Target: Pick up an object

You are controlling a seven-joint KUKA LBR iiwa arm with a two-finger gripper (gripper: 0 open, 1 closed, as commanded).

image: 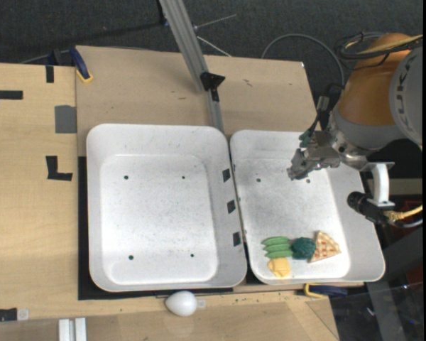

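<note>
I see the hand (299, 170) over the right bin (284, 204), far end. I cannot tell its grip. Toy foods (300, 248) lie near.

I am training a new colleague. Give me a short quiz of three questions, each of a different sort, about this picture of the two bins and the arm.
1. True or false: the gripper hangs over the right bin.
2. Multiple choice: where in that bin do the pizza slice toy, the dark green toy, the light green pea pod toy and the yellow toy lie? A) at the far edge B) in the near part C) under the gripper
3. Fill in: the white egg-shaped object lies on the bench, in front of the ____ bin.

Key: 1 true; 2 B; 3 left.
</note>
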